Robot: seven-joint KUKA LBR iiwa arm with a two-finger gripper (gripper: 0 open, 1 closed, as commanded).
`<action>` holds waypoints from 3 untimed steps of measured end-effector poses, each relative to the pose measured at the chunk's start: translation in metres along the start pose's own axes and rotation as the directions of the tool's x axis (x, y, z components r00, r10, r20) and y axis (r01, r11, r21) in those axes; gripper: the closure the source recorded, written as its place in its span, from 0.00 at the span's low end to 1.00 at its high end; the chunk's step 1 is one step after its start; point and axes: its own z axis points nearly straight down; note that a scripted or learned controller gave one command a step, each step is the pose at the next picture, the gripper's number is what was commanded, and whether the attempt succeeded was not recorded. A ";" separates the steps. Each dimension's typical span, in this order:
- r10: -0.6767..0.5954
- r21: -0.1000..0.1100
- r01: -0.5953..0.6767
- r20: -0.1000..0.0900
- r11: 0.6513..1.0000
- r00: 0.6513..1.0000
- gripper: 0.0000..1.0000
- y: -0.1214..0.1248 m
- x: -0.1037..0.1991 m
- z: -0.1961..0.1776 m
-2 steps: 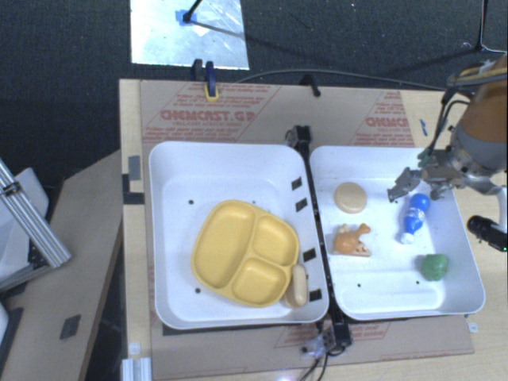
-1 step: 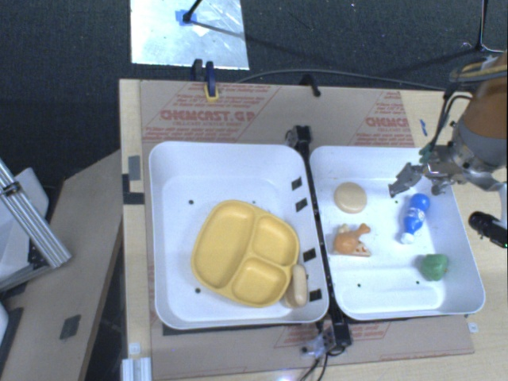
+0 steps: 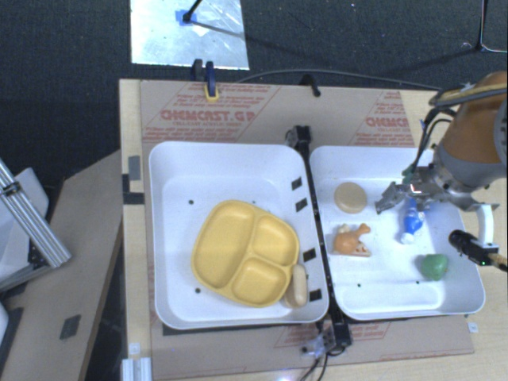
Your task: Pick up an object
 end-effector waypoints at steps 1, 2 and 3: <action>0.000 -0.001 0.000 0.000 1.000 1.000 0.00 -0.010 0.004 0.052; 0.000 -0.003 0.000 0.000 1.000 1.000 0.00 -0.009 0.004 0.062; 0.000 -0.006 0.000 0.001 1.000 1.000 1.00 -0.008 0.004 0.051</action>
